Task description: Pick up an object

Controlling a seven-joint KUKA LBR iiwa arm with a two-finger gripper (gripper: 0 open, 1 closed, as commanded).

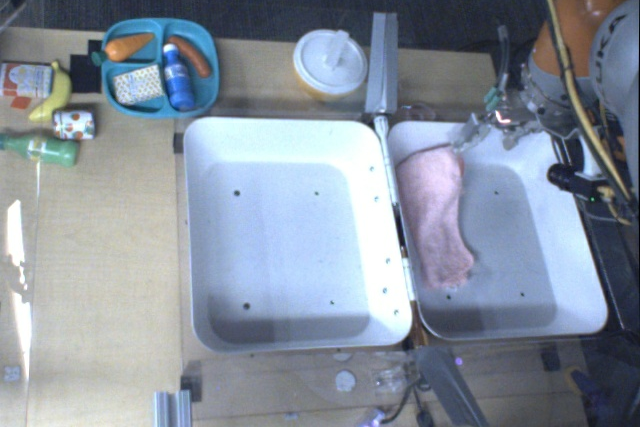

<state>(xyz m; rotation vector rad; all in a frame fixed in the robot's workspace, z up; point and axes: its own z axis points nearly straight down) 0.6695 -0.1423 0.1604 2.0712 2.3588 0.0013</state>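
Observation:
A pink cloth [436, 215] lies crumpled lengthwise along the left side of the right bin [540, 305], reaching from the bin's far edge to about its middle. My gripper [478, 131] hangs over the far edge of that bin, just right of the cloth's top corner and very close to it. Whether it touches the cloth is not clear. The grey arm with its orange band [585, 5] comes in from the upper right.
The left bin [285, 225] sits beside the right one, with a metal rail [380, 65] behind their shared edge. A white lidded cup [330, 63], a blue tray of toy food [160, 65], a banana [52, 93], a can [74, 124] and a green bottle [40, 149] stand on the bench at the back left.

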